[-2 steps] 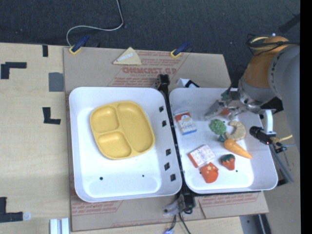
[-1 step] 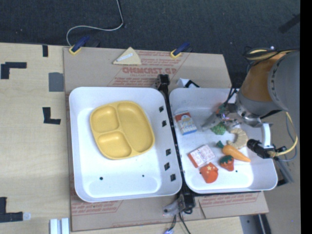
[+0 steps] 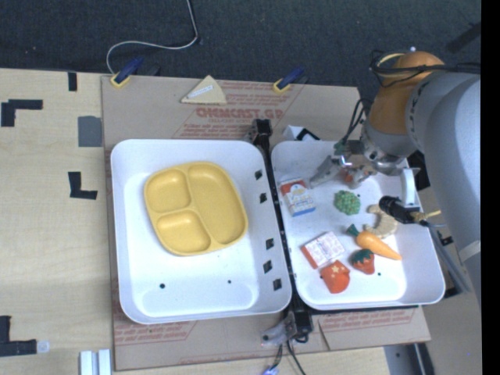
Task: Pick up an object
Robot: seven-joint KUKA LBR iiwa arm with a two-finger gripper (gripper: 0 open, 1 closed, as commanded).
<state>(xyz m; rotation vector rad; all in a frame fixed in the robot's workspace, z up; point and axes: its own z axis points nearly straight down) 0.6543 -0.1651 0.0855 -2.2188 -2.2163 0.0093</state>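
My gripper point(image 3: 338, 178) hangs over the upper part of the right bin point(image 3: 422, 287), open, with nothing between its fingers. Just below it lies a green broccoli piece point(image 3: 347, 202). A small red and white carton point(image 3: 298, 198) sits to the gripper's lower left. Further toward the front lie an orange carrot point(image 3: 377, 244), a flat red and white packet point(image 3: 323, 249), a small red fruit point(image 3: 362, 261) and a red strawberry-like piece point(image 3: 335, 276). A tan piece point(image 3: 384, 223) rests beside the carrot's green top.
The left bin point(image 3: 133, 287) holds a yellow divided plate point(image 3: 195, 207). The grey arm with its orange band point(image 3: 391, 104) fills the upper right above the right bin. A black divider point(image 3: 269, 217) runs between the bins.
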